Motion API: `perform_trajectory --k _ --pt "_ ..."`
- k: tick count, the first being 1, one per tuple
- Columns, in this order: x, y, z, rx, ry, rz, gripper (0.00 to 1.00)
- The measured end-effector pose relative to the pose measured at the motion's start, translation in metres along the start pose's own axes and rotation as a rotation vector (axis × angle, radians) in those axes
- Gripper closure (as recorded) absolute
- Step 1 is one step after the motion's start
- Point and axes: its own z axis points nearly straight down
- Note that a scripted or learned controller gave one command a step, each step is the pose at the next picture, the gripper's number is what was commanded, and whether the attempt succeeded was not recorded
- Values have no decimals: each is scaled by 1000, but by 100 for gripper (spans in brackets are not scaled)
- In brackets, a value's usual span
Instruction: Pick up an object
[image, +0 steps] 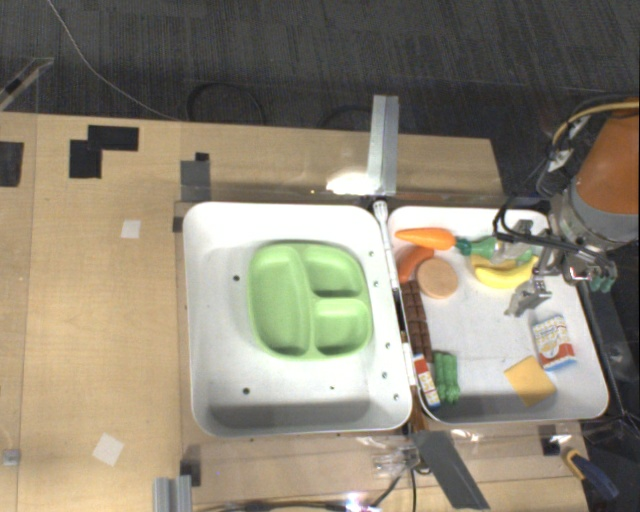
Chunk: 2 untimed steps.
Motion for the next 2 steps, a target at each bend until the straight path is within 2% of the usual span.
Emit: perform_trajectory --k 1,2 --pt "78 -10 102 0 2 -29 0" --pt "74 -8 89 2 -9 -38 100"
